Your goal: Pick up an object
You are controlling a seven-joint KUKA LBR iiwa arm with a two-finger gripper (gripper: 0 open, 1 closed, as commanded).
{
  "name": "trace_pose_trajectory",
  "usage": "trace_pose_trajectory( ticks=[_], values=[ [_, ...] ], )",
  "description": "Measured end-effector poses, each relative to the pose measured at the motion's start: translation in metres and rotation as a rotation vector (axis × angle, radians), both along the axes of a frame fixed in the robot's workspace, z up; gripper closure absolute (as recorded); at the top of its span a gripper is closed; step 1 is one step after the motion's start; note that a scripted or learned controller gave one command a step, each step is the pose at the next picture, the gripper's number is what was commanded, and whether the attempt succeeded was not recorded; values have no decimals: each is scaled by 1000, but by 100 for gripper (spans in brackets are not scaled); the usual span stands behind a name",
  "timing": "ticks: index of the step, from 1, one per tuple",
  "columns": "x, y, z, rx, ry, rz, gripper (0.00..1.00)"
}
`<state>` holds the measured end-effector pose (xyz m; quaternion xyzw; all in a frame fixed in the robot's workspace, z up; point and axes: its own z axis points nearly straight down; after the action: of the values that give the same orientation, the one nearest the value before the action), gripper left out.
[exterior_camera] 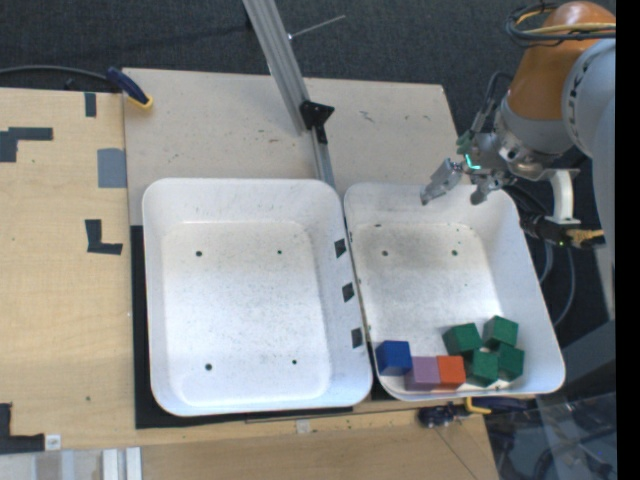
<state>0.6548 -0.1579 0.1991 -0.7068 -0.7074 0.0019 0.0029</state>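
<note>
Where the arm enters from the right, partly cut off, tool point(455, 184) released with fingers spread over right bin's point(520, 258) far rim, blocks point(470, 353) clustered in near corner, several overlapping, well apart from it.

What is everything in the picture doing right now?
Two-finger gripper: open, holding nothing, over the right bin's far edge.
Right white bin: holds blocks in its near corner.
Blue cube, purple cube, orange cube, green blocks: resting, bunched together.
</note>
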Motion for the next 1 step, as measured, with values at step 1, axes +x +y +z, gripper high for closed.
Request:
trace_pose_trajectory(
  ticks=[1],
  values=[
    [1,0,4,-3,-5,2,0]
  ],
)
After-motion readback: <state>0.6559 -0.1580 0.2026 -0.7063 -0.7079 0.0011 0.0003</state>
